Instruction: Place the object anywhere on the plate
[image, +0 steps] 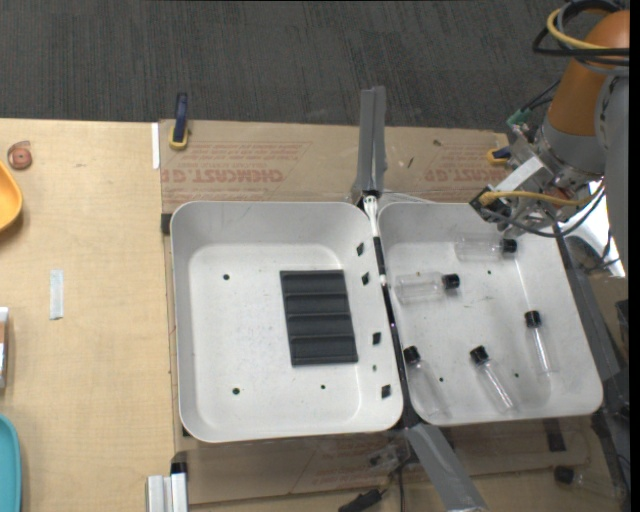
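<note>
A: Which step is in hand here?

B: The very first one, I judge: the pick is not yet made. The left bin (232, 345) and the right bin (478, 308) stand side by side. The arm (578, 102) reaches in at the far right.

A: And the plate?

B: The black ribbed plate (318, 317) lies flat in the middle of the left bin, with nothing on it.

A: What about the claw?

B: The gripper (514, 204) hangs over the far right corner of the right bin. Whether it is open or closed I cannot tell, and I see nothing in it.

A: Where is the object?

B: I take it to be one of the clear tubes with black caps, and all of them lie in the right bin. One tube (482, 247) lies far in the bin, just near the gripper. A second tube (425, 288) lies left of the middle. A third tube (539, 345) lies at the right, a fourth tube (493, 380) near the front, and a fifth tube (416, 368) at the near left.

A: So the next move?

B: I think it must descend on one tube, most likely the far one, and close across its body. The tube is round and smooth, so it may roll away. After that comes a long carry to the left.
</note>
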